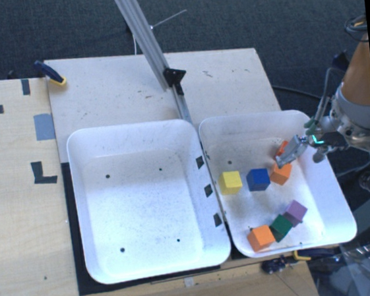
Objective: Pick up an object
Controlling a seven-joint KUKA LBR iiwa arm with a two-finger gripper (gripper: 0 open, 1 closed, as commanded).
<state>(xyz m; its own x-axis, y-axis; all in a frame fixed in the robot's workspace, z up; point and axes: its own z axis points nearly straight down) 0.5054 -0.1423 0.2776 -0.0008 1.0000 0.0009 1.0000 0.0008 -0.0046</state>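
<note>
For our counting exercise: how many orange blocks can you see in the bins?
2, both in the right bin: one orange block by the gripper, right of the blue block; another at the front beside the green block. The gripper may hide more.

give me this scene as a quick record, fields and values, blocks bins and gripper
bins: left bin and right bin, white, side by side
blocks: all in the right bin
yellow block: near the bin's left wall
blue block: just right of the yellow one
upper orange block: right of the blue one, just below the gripper
purple block: lower right
green block: touching the purple one
lower orange block: beside the green one, near the front wall
gripper: over the right bin, at the upper orange block
grip: cannot tell
</note>
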